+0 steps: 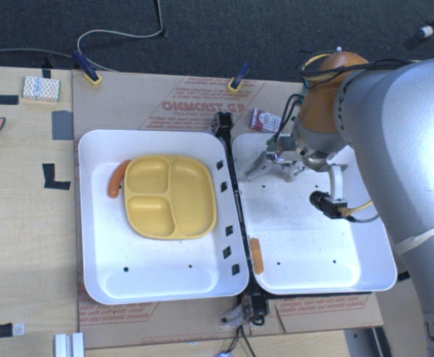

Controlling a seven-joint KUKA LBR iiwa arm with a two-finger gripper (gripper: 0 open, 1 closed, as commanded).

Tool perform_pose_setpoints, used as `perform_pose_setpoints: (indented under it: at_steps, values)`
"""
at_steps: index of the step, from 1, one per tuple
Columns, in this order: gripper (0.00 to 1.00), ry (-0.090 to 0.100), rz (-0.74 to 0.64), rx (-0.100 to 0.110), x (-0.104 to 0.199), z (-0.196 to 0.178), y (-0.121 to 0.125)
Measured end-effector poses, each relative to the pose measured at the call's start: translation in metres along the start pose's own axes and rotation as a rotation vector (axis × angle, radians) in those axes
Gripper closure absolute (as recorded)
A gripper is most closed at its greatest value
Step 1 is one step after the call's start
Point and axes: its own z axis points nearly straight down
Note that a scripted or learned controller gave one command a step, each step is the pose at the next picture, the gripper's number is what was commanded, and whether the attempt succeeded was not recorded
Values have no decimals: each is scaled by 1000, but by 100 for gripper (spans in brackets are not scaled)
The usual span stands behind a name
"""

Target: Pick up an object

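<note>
Camera view: glossy yellow sectioned plate beside smooth orange sausage.

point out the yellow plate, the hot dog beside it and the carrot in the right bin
plate (170, 197): camera view, centre where its dividers meet
hot dog (115, 178): camera view, middle of its length
carrot (256, 254): camera view, middle of its body

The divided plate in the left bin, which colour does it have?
Yellow. The divided plastic plate shows best in the camera view.
</note>
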Motion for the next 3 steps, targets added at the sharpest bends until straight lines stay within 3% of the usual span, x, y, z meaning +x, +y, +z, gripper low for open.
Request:
perform_pose_setpoints:
  at_steps: [1,2,3]
  values:
    - [100,-3,-2,0,-1,-10,0]
    - [100,1,-1,1,49,-100,-58]
    - [0,1,0,3,49,-99,-59]
